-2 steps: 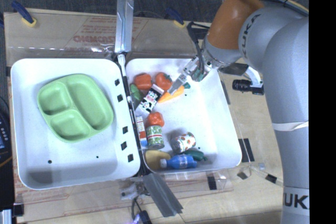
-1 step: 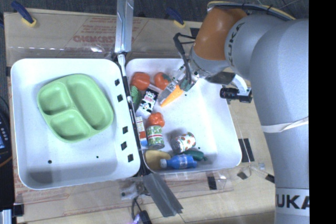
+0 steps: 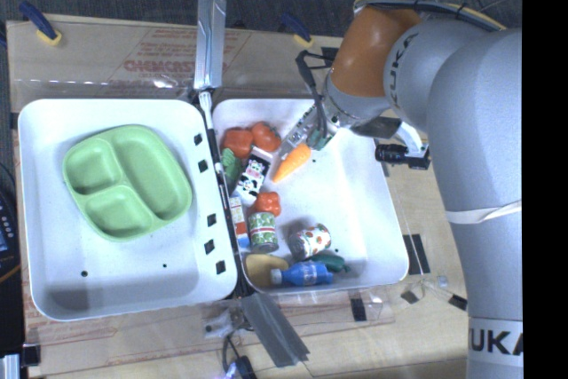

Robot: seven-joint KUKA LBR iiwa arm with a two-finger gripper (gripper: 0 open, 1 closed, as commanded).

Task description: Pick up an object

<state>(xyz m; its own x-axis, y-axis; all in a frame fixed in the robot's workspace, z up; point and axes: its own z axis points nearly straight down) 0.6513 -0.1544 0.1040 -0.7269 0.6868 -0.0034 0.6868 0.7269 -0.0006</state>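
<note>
Grey arm (image 3: 479, 146) comes in from the right, big link running down the right side and cut off at the bottom edge, orange band (image 3: 368, 49) sitting over the top of the right bin (image 3: 377, 217). Wrist bends down-left from the band, so the gripper (image 3: 306, 136) points into the upper middle of that bin at a slant. Fingers are small, partly under the wrist housing and blurred; can't tell how far apart they are or whether anything is actually pinched between them. Orange carrot-shaped object (image 3: 293, 162) lies tilted, its upper end right at the gripper tip, touching or nearly so, lower end pointing down-left toward the bin's middle; contact not resolvable. Rest of the clutter sits along the bin's left wall and bottom: two red-orange tomato-like pieces (image 3: 250, 139) just left of the gripper, a black-and-white carton (image 3: 252, 178) below them, a small can with a red top (image 3: 264, 226), a round patterned item (image 3: 310, 240), a blue bottle (image 3: 302, 274) lying flat near the bottom edge. Labels too small to read. Left bin (image 3: 53, 280) holds a green divided plate (image 3: 127, 180), well apart from the gripper. Blue clamps (image 3: 40, 20) at the bench's back edge.
</note>
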